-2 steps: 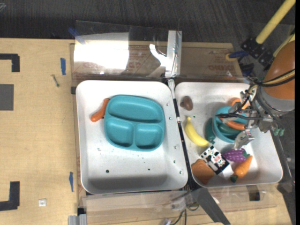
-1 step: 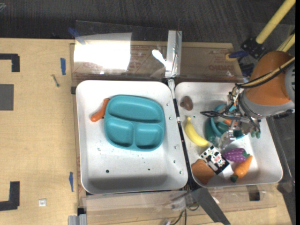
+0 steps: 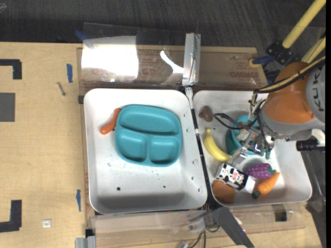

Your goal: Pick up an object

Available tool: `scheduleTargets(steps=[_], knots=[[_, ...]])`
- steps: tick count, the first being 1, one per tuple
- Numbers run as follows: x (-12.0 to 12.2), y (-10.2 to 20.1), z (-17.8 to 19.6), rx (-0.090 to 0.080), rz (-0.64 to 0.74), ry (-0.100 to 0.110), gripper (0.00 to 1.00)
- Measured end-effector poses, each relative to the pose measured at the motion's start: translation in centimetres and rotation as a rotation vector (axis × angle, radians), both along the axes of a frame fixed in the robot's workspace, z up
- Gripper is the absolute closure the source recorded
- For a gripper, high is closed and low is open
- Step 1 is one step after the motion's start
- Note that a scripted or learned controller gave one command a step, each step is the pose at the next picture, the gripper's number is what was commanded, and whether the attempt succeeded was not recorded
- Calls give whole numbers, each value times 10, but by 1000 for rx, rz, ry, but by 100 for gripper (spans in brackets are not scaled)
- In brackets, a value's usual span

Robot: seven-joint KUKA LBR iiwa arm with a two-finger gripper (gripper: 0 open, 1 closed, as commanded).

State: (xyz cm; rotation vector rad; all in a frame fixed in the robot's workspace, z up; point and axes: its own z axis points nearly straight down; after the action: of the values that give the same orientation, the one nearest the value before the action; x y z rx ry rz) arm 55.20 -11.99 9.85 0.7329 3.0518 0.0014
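The hand [image 3: 252, 146] hangs low in the right-hand white bin [image 3: 302, 187], over a teal cup-like object [image 3: 237, 134] and just beside the yellow plastic banana [image 3: 213, 147]; whether it is spread or pressed together I cannot tell, since cables and the orange-banded wrist [image 3: 286, 105] cover it. No object is visibly between its tips, so the pick looks not yet made. To do it well, it should probably settle on one object, drop straight over its middle and close across the narrow width. The crowd nearby is the trouble: a purple grape bunch [image 3: 258, 168], an orange carrot [image 3: 268, 183], a black-and-white spotted block [image 3: 230, 176] and a brown rounded piece [image 3: 224, 191] lie touching or nearly so. The left bin [image 3: 98, 185] carries a teal divided tray [image 3: 148, 134] and a small orange sausage-shaped piece [image 3: 109, 123], well apart.
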Motion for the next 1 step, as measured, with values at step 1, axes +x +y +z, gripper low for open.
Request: scheduleTargets(steps=[1], knots=[[-60, 18, -4, -10, 48, -40, 0]])
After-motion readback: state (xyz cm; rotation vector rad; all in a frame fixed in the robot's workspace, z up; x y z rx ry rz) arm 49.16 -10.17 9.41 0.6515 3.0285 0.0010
